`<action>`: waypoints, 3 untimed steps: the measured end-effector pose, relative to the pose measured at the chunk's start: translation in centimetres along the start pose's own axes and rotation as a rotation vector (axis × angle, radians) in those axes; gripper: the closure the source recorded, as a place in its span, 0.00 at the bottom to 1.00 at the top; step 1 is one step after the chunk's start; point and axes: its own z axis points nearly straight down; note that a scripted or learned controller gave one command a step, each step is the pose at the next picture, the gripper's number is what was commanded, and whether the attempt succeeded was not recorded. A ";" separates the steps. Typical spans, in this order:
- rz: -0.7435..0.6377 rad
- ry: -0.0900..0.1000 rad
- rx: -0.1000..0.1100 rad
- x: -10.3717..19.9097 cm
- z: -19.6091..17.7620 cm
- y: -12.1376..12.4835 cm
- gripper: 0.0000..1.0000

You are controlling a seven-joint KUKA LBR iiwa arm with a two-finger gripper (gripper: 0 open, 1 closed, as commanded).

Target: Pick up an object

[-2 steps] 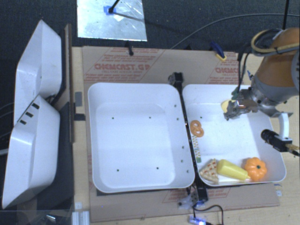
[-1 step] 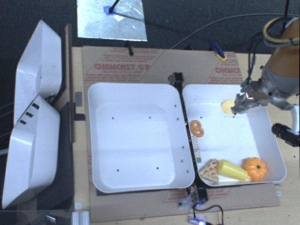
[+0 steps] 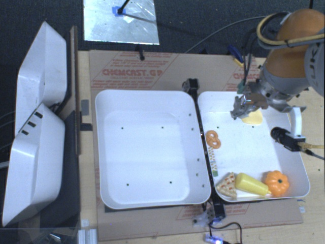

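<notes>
A: Status on the pick?

B: Not done yet, by my read. My claw (image 3: 242, 108) is low in the right bin (image 3: 244, 151), upper part, right at a pale yellow flat piece (image 3: 253, 118). Can't tell if it's wide or closed, too small and dark.

A: So nothing lifted?

B: Piece looks to be lying on the bin floor, partly under me. Grab and lift are left.

A: Other stuff?

B: Pretzel (image 3: 213, 139) by the divider; pizza slice (image 3: 228, 184), yellow block (image 3: 251, 184), orange pumpkin (image 3: 277, 182) along the near edge. Left bin (image 3: 147, 151) isn't where I'm working.
</notes>
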 end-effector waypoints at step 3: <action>0.001 -0.001 0.001 15.1 2.5 2.0 1.00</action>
